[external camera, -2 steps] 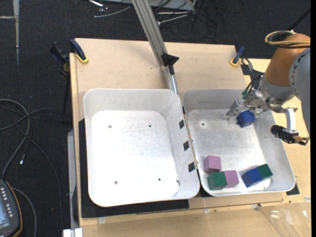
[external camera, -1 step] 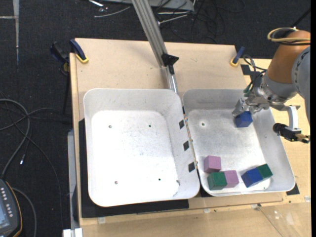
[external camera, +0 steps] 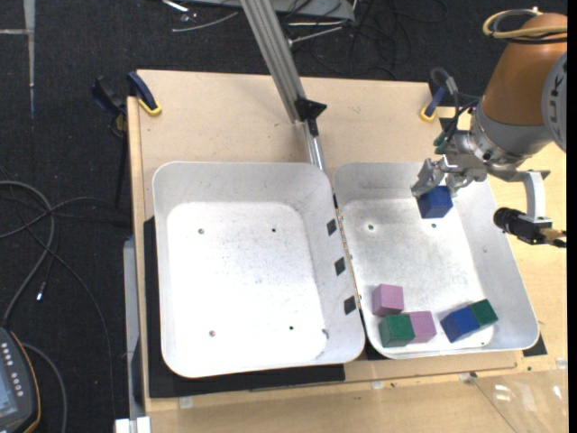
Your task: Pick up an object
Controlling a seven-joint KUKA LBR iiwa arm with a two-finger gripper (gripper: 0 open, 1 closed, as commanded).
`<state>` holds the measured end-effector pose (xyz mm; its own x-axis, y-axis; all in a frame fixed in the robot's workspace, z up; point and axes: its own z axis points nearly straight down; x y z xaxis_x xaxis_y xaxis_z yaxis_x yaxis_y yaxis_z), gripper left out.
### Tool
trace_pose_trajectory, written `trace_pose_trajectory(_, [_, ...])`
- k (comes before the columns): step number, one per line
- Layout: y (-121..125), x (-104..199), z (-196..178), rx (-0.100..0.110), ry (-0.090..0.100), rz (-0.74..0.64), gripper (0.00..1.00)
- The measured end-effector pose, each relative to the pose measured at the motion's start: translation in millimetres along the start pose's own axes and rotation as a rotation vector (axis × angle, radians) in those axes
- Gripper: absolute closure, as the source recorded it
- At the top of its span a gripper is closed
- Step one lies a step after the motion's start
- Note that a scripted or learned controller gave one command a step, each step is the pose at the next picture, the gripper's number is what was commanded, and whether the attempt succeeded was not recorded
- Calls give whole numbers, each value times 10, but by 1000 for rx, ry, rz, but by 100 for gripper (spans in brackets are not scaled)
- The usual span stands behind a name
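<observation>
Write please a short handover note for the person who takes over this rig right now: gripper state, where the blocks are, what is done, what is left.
Gripper: over the far part of the right white bin, fingers shut on a small blue cube, which looks lifted off the floor.
In the bin's near corner: two pink cubes, dark green cube, second blue cube, green cube.
Done: pick appears made.
Left: confirm the grasp holds.

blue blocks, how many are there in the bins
2. One blue cube sits between the fingers of the gripper, above the right bin's far end. The other blue block lies at that bin's near right corner, beside a green block.
</observation>
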<state>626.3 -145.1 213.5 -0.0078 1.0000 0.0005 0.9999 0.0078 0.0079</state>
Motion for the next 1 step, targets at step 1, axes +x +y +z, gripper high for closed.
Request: trace_pose_trajectory(1, [3, 968, 192, 11, 3, -3, 100])
